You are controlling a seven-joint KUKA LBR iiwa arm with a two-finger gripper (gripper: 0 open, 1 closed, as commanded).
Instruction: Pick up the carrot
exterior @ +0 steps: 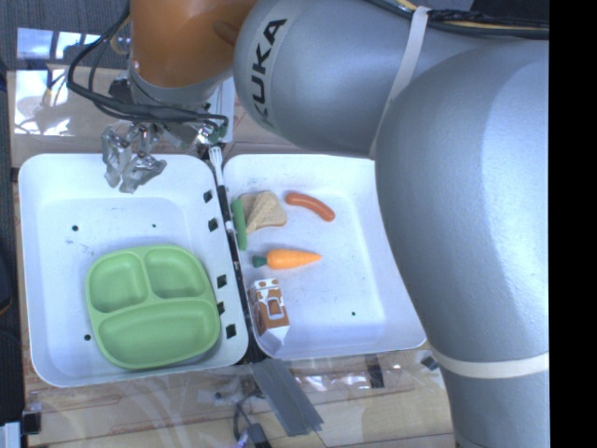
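The carrot (289, 259), orange with a small green top at its left end, lies on the floor of the right bin (359, 292), near the middle. My gripper (131, 171) hangs over the far edge of the left bin (56, 250), well to the left of and beyond the carrot. Nothing shows between its metal fingers.
A green divided plate (149, 306) lies in the left bin. In the right bin a bread slice (264, 211), a green stick (240, 224), a sausage (310, 206) and a brown carton (270, 311) surround the carrot. The arm's big grey body covers the right side.
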